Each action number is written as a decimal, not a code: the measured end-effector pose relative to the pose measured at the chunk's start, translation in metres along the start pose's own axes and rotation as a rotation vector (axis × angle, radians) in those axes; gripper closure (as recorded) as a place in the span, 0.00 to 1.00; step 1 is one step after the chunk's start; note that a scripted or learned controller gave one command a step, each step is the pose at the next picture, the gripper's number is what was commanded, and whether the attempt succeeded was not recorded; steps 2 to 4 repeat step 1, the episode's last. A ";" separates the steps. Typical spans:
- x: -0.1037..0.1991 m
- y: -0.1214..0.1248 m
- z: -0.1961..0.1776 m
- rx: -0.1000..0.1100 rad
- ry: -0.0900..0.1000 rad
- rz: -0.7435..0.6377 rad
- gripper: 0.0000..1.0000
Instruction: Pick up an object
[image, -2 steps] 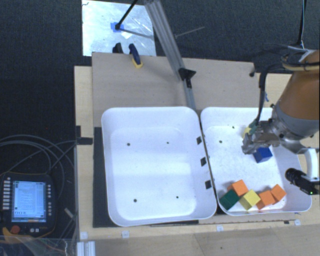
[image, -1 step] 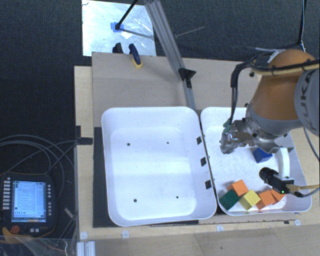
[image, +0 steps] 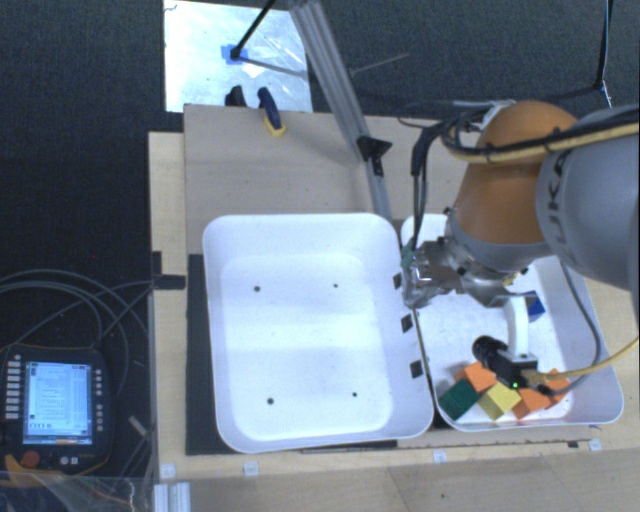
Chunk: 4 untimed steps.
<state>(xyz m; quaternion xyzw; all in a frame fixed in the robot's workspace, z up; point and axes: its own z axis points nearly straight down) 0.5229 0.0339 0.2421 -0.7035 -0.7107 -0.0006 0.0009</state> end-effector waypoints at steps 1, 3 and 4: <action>0.052 0.010 -0.012 -0.004 0.001 -0.001 1.00; 0.052 0.010 -0.012 -0.004 0.001 -0.001 1.00; 0.052 0.010 -0.012 -0.004 0.001 -0.001 1.00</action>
